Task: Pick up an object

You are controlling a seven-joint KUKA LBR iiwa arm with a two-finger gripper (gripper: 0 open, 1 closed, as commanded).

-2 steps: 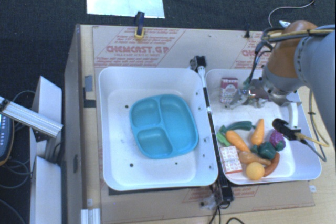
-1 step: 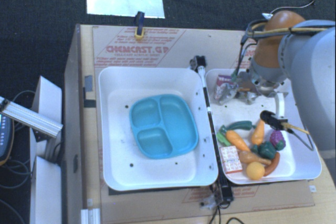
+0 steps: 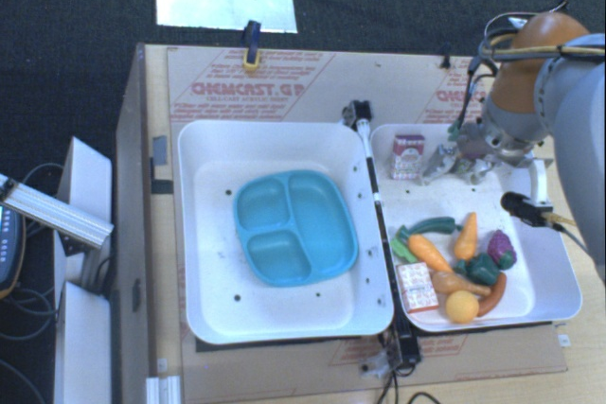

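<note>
The right bin (image 3: 559, 284) holds several toy foods. A red and white carton (image 3: 407, 156) stands at its back left. Toward the front lie a green pepper (image 3: 431, 226), two orange carrots (image 3: 428, 253) (image 3: 465, 237), a purple eggplant (image 3: 500, 249), a small printed box (image 3: 417, 287), a yellow lemon (image 3: 461, 307) and a red sausage (image 3: 493, 294). My gripper (image 3: 453, 162) hangs low over the back of this bin, just right of the carton and behind the heap of food. Nothing shows between its tips.
The left bin (image 3: 213, 298) holds a blue divided plate (image 3: 294, 227). A black divider bar (image 3: 372, 194) runs between the bins. The grey arm with its orange band (image 3: 540, 38) fills the upper right. A clamp (image 3: 252, 47) stands at the bench's back edge.
</note>
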